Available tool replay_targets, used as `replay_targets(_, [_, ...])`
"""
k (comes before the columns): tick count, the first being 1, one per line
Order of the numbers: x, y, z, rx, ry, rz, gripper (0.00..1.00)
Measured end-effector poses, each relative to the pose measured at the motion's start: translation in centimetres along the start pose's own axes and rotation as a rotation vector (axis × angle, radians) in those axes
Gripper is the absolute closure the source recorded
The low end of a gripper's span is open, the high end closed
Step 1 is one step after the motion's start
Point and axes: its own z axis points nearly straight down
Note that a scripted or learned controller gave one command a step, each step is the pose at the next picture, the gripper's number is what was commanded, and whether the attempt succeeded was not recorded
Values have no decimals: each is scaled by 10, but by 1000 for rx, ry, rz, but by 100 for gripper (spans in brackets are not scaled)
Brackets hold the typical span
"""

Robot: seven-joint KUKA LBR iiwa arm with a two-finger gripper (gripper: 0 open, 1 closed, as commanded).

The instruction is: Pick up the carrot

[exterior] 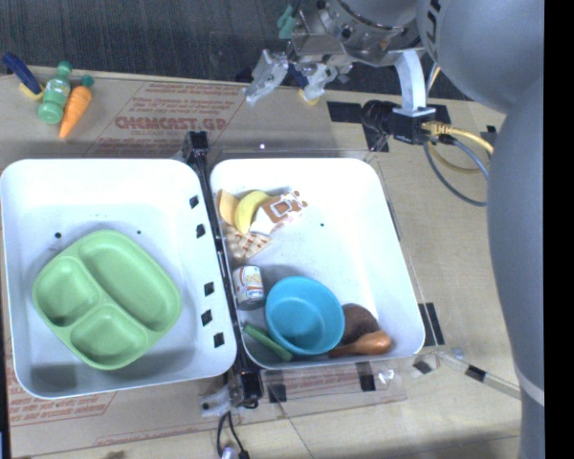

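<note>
We are at the approach step: our gripper [287, 76] hangs at top centre, jaws spread with nothing between them. The carrot [74, 109] lies on the counter [153, 122], upper left. Next we must travel left and descend over it.

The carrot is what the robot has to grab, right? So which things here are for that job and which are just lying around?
For the job:
carrot, on the bench outside the bins
gripper

Just lying about:
green plate
blue bowl
banana
small can
green bottle beside the carrot
</note>
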Motion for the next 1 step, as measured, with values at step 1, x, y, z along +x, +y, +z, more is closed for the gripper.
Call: replay_targets(1, [69,-20,150,29,5,-5,0])
